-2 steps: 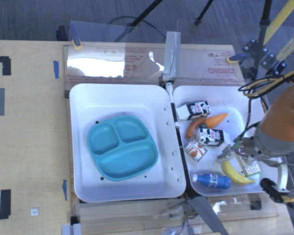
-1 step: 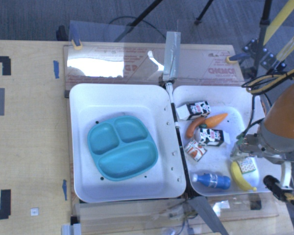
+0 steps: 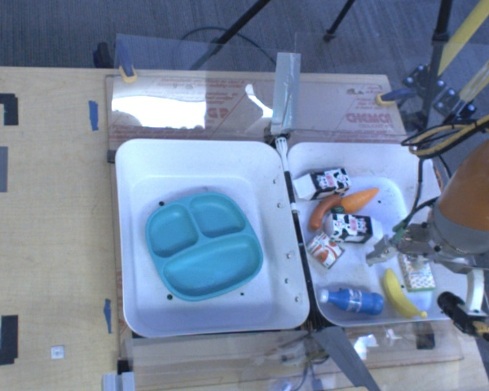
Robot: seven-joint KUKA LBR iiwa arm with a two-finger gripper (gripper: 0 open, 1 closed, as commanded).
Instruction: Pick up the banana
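Curved yellow banana [image 3: 401,293] at front of rt white bin [image 3: 407,173], just below two-finger gripper [image 3: 389,247], apart, finger state unclear, blue bottle [image 3: 354,301] to its left.

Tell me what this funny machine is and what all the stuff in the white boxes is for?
You are looking down from a camera fixed above a bench. The grey and orange thing at the right edge is a robot arm. At its end is a pincer, a kind of two-fingered hand.

On the bench sit two shallow white bins. The left bin has a blue plate with three sections. The right bin has toys and small packets: a yellow banana, an orange carrot, a blue bottle, two black-and-white cartons, and a small red-and-white packet.

The robot's job is to pick up the banana. Right now the pincer is above the right bin, near the banana, and the banana is lying on the bin floor.
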